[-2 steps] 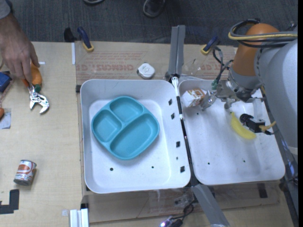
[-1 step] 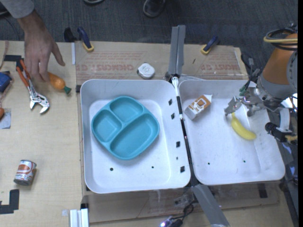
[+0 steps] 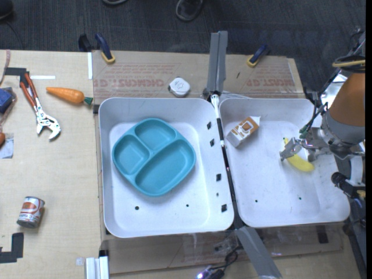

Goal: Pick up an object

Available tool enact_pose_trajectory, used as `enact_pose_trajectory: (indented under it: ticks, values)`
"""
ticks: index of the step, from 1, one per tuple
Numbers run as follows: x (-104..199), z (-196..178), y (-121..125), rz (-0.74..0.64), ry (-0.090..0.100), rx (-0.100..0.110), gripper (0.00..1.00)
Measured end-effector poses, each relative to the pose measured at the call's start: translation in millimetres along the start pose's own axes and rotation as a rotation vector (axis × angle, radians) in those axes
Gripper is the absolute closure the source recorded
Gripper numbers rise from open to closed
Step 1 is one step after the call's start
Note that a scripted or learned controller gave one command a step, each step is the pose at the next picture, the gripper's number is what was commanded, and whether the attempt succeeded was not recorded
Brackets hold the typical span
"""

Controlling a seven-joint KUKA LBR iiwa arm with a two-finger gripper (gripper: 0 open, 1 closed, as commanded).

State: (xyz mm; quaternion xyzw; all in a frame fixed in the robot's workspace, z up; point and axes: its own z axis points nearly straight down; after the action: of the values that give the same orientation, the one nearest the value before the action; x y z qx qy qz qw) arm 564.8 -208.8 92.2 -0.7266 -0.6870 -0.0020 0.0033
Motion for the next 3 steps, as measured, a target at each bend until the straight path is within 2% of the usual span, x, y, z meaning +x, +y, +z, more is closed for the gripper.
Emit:
enact_pose_trajectory:
  ticks: [1,2,3]
  values:
    - [-2.1,-9.5,0.2,0.000,-0.006,-0.002,1.00]
    - [61.8,-123.6,31.0,0.152,-0.009,-0.002,1.00]
    - [99.1,-9.0,60.6,-0.130,-0.008,0.001,1.00]
